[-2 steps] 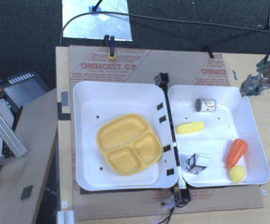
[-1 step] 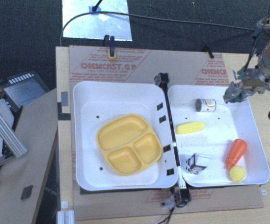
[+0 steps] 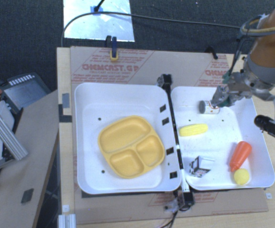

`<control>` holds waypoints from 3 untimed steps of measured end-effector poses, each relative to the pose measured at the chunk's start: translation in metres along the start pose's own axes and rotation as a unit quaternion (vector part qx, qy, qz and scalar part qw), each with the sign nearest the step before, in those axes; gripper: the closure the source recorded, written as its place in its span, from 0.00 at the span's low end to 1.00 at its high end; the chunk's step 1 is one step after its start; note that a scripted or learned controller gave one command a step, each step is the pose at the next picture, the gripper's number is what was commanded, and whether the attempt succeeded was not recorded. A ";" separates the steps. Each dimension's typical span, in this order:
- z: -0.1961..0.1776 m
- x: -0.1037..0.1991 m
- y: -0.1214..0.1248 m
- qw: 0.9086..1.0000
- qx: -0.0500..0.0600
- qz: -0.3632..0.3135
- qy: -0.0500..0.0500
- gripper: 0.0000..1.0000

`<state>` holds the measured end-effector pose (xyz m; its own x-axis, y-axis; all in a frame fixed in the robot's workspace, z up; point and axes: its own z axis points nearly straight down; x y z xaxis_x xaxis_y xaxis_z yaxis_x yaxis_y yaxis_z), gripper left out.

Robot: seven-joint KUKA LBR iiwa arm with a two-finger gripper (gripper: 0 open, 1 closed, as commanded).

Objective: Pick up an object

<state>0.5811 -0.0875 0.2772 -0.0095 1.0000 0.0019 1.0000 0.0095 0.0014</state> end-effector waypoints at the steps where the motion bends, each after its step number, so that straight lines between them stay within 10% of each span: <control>1: 0.009 0.042 -0.012 1.000 0.001 0.001 0.000 1.00; 3: 0.034 0.153 -0.042 1.000 0.001 0.000 0.001 1.00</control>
